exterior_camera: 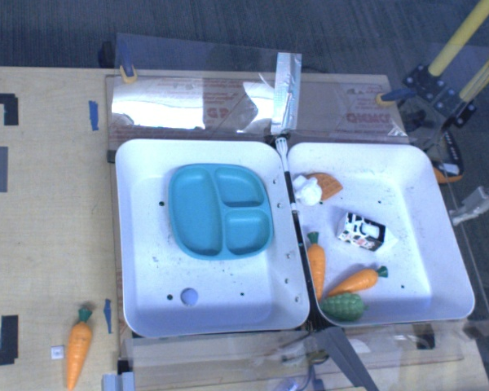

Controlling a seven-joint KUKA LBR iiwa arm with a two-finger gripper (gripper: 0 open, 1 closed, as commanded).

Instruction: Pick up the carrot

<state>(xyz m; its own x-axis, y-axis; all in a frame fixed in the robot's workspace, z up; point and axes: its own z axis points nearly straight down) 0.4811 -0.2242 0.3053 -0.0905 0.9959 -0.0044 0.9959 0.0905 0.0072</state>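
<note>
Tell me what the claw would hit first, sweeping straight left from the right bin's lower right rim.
Likely the slanted carrot, green top first; the right bin floor before it looks free. Depth is unclear from above.

An orange piece (pixel 329 186) in the right bin (pixel 407 186) lay partly hidden behind a white lump (pixel 308 191), and the markings on the black-and-white block (pixel 361 231) were too small to make out. Glare washed out the red print on the clear panel (pixel 171 108) behind the bins. The white tag (pixel 57 352) beside the carrot (pixel 78 344) on the desk (pixel 41 243) was too small to tell, and the yellow rods (pixel 471 23) ran off the top-right corner.
</note>
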